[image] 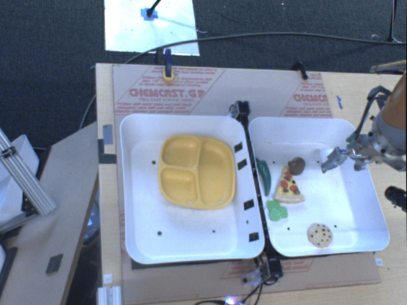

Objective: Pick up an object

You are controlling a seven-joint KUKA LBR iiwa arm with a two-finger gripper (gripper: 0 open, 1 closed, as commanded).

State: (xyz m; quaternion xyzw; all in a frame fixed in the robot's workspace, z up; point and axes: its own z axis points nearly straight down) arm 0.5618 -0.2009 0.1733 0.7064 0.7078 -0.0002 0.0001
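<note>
Pizza (290, 190) crowded by mushroom (296, 165) and pepper (263, 175); could snag two. Tool (333, 160) nearby, empty, apparently narrow; could slip off flat slice.

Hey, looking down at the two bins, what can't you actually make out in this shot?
- Gripper: small and blurred over the right bin; whether the jaws are open or shut can't be told.
- Arm: cut off by the right edge.
- Brown item above the pizza slice: too small to identify.
- Green pieces by the divider: shapes unclear.
</note>
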